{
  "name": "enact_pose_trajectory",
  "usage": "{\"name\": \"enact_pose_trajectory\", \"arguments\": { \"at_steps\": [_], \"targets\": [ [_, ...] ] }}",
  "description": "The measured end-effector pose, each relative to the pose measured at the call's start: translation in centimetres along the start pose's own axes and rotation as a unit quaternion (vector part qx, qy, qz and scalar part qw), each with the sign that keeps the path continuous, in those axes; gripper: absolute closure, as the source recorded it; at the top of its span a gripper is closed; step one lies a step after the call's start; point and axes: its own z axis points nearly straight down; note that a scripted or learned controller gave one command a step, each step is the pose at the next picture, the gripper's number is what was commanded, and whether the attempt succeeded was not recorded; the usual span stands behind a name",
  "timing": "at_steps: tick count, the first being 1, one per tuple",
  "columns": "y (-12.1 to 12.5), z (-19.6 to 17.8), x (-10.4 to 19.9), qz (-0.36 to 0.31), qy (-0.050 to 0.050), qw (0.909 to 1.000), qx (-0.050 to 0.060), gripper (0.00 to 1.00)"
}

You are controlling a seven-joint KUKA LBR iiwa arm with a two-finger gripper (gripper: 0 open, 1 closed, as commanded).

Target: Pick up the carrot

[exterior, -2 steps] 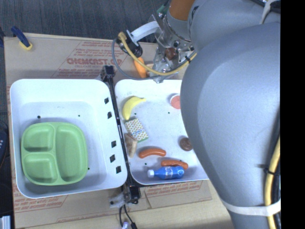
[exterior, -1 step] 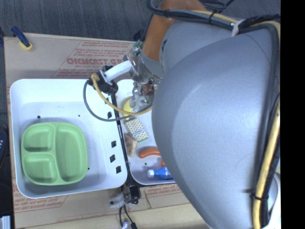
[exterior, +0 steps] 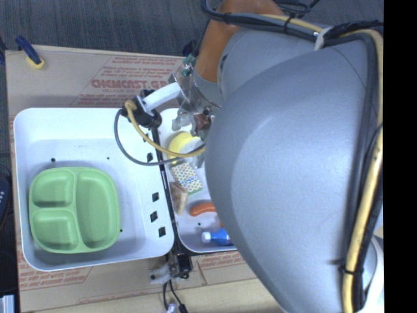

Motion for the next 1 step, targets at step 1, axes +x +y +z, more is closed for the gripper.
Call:
{"name": "enact_pose_trajectory", "arguments": {
  "at_steps": [1],
  "targets": [
    [0.95,8.22,1.50,0.005,-0.002,1.0000,0.001,0.00]
  ]
}}
